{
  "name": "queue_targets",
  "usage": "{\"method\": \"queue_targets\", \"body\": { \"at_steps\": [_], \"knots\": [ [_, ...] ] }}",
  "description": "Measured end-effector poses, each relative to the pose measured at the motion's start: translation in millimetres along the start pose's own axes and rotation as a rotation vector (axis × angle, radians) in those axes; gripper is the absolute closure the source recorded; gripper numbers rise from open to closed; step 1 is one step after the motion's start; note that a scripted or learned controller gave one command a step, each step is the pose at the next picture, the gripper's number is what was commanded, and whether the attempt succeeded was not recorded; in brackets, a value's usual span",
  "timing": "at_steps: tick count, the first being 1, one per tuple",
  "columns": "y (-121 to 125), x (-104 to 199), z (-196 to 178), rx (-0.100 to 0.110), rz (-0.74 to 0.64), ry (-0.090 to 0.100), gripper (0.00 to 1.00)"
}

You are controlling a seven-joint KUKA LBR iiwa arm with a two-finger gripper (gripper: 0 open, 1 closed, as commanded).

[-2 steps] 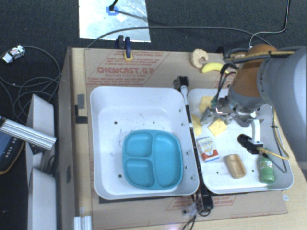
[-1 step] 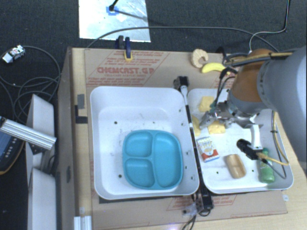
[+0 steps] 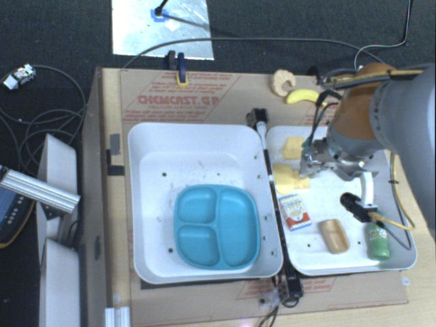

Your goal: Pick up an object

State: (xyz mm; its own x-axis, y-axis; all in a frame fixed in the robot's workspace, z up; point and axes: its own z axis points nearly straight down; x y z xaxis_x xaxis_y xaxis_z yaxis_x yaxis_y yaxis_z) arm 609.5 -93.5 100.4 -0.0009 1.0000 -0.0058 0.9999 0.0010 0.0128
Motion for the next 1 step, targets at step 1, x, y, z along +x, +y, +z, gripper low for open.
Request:
{"method": "queue_targets", "body": {
  "at_steps": [1],
  "knots": [
    [-22.6,-55.7,-58.0,0.009,0.000,0.004,1.00]
  ]
}}
